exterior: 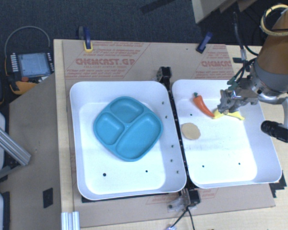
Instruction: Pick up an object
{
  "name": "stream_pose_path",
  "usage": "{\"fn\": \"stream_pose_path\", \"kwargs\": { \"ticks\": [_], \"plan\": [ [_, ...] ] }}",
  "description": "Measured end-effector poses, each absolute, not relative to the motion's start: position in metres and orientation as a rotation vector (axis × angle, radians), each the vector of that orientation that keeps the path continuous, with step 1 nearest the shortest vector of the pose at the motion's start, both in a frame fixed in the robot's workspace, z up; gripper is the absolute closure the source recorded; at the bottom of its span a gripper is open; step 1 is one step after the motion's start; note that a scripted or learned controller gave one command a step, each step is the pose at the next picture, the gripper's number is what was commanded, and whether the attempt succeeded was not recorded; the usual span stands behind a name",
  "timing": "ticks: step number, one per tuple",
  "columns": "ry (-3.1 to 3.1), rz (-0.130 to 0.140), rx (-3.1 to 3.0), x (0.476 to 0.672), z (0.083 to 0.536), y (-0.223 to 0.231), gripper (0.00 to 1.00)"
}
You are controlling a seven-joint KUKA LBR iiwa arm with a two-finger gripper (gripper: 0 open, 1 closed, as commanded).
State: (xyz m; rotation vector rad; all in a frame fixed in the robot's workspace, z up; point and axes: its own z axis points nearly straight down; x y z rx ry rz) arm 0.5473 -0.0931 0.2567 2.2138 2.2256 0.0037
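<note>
Pincer (226, 105) is low in the right-hand shallow white bin (230, 169), right over a flat yellow plastic piece (235, 115); can't tell its state from here. The small orange toy carrot (202, 105) sits just beside it, a tan round cookie-like disc (191, 131) nearby. I'd centre on the yellow piece and avoid nudging the carrot.

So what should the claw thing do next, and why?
Probably drop a little lower: the gripper hangs right over the yellow object in the right bin, next to the toy carrot, and nothing shows between its fingers yet.
</note>
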Motion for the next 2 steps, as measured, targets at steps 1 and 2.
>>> {"fn": "stream_pose_path", "kwargs": {
  "ticks": [1, 2],
  "plan": [
    [2.225, 0.002, 2.215, 0.569, 0.241, -0.042, 1.00],
    [2.226, 0.003, 2.215, 0.579, 0.241, 0.001, 1.00]
  ]
}}
